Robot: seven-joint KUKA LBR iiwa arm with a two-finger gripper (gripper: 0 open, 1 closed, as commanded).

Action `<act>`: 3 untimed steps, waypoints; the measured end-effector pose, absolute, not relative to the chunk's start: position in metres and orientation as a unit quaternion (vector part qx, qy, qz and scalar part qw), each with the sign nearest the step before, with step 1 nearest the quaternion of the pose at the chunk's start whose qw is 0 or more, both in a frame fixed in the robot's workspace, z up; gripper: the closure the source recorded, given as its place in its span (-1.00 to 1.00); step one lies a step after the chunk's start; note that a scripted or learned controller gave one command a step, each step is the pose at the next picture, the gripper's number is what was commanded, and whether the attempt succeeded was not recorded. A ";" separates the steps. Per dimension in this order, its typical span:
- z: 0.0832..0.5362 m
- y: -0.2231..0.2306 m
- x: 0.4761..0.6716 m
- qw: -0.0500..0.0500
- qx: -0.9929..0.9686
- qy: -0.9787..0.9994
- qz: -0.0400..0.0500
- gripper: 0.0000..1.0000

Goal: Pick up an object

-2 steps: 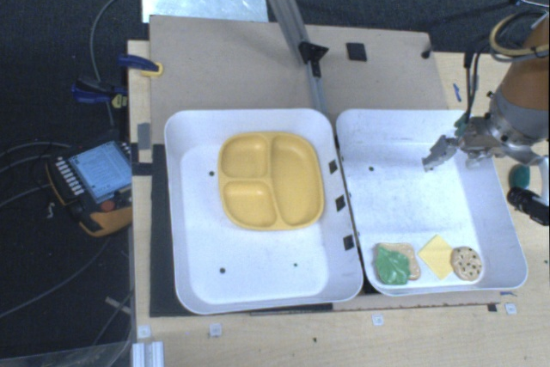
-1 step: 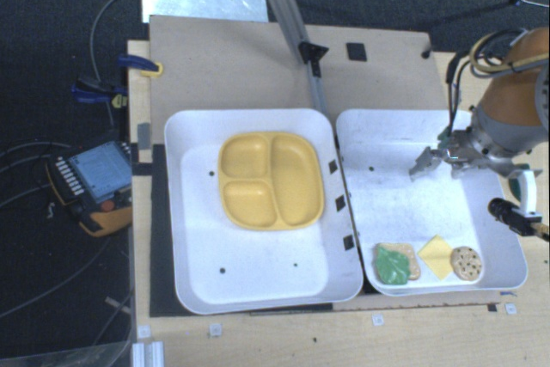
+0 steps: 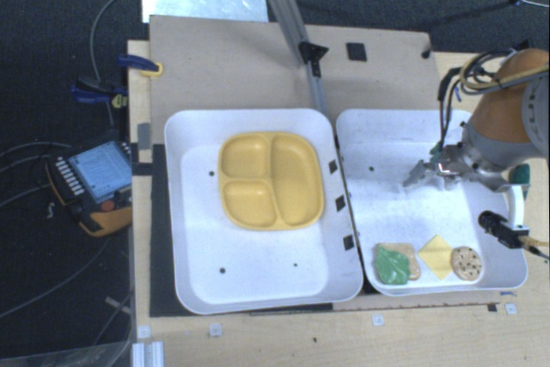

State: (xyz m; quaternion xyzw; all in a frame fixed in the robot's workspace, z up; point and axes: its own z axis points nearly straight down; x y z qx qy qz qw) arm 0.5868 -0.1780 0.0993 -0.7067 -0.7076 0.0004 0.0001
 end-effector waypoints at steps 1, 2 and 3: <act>0.113 -0.178 0.588 -0.002 -0.706 -0.708 -0.001 1.00; 0.176 -0.175 0.585 -0.003 -0.705 -0.709 -0.002 1.00; 0.236 -0.168 0.582 -0.003 -0.705 -0.710 -0.002 1.00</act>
